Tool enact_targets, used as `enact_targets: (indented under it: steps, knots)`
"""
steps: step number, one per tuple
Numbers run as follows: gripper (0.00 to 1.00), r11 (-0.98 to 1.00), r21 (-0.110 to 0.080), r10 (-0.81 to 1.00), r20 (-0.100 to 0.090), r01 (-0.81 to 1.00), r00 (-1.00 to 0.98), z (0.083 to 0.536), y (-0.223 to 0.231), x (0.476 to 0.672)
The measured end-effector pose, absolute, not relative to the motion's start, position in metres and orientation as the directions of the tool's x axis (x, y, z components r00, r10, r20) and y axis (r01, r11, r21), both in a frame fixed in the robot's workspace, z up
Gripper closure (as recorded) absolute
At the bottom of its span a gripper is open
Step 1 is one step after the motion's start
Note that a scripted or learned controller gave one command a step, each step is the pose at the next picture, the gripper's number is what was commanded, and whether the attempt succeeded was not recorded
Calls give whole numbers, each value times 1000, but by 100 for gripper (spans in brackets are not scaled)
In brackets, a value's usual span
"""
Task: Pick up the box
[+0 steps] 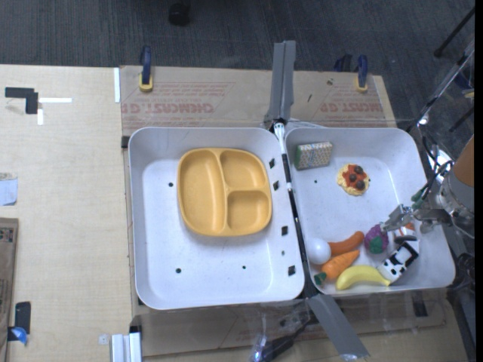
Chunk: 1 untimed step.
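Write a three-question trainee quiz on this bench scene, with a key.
1. True or false: the yellow divided plate lies in the left bin.
2. Which item sits nearest the box in the right bin? A) small pizza B) banana C) white egg
3. Fill in: the gripper hovers at the right bin's ___ side, near the purple toy.

Key: 1 true; 2 A; 3 right

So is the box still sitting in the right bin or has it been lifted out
In the bin. The box lies flat on the right bin floor at its far left corner, apart from the end effector, which is by the toys.
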State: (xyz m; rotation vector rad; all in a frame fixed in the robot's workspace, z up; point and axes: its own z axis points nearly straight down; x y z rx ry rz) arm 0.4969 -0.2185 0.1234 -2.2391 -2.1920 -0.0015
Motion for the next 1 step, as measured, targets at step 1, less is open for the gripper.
enact_targets:
  steps: [1]
  knots:
    - [0,-60,-2,998,0,998,60,91,-170,533]
